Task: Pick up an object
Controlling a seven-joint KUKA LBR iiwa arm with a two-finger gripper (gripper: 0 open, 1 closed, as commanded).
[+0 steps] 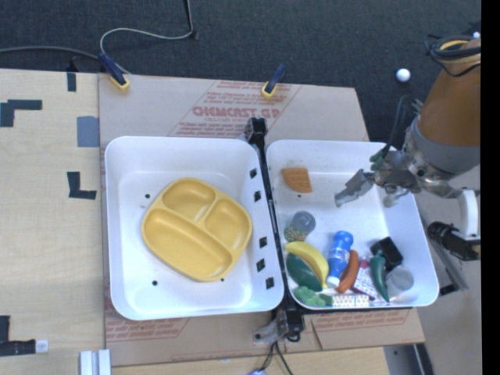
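Note:
My gripper hangs over the upper right part of the right bin, open, with nothing between its fingers. Left of it lies an orange-brown piece. Along the bin's front sit a grey round thing, a yellow banana, a blue bottle, a red sausage, a green pepper, a small black thing and a clear cup. The gripper is above these and touches none of them.
A yellow divided plate lies in the left bin. A black divider runs between the bins. A dark green thing and a flat patterned packet lie at the right bin's front edge.

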